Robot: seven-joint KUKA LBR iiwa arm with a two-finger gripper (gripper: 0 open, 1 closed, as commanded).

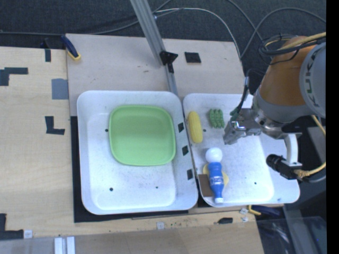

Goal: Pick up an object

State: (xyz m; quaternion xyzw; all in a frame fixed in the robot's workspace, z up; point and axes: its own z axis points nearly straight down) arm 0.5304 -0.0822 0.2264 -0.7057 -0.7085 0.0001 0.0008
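Note:
The right bin holds a yellow corn cob along its left wall, a small green ridged object near the back, and a blue bottle with a white cap lying toward the front over a yellow disc. My gripper hangs over the middle of the right bin, just right of the green object and above the bottle's cap. Nothing shows between its fingers.
The left bin carries a light green square plate. A grey metal pole slants down to the bins' back edge. Cables loop behind the right bin, and the arm's orange and grey body overhangs its right side.

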